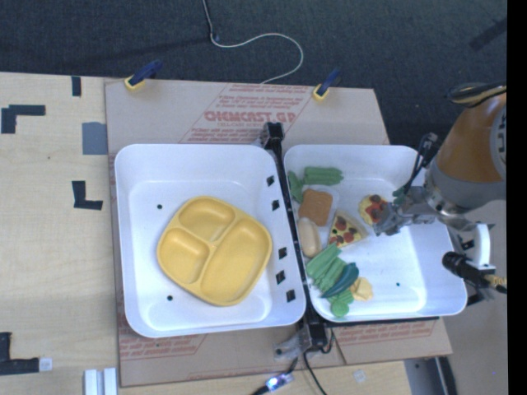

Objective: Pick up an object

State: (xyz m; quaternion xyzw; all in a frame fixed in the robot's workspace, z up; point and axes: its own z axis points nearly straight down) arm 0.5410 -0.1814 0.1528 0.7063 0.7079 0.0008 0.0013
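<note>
Reaching in from right, arm (469,151) sets hand (390,220) low in right bin (428,299), beside pizza slice (346,231) and small red-yellow toy (373,207). Hand's opening and any hold: cannot tell. Green toys (333,271), bread piece (316,205) along bin's left side. Yellow divided plate (215,249) in left bin (136,220). Both bins on counter (49,220).

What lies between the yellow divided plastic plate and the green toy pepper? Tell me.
In the camera view, the two bins' adjoining white walls with black clips stand between the yellow divided plate and the green toy pepper.
</note>
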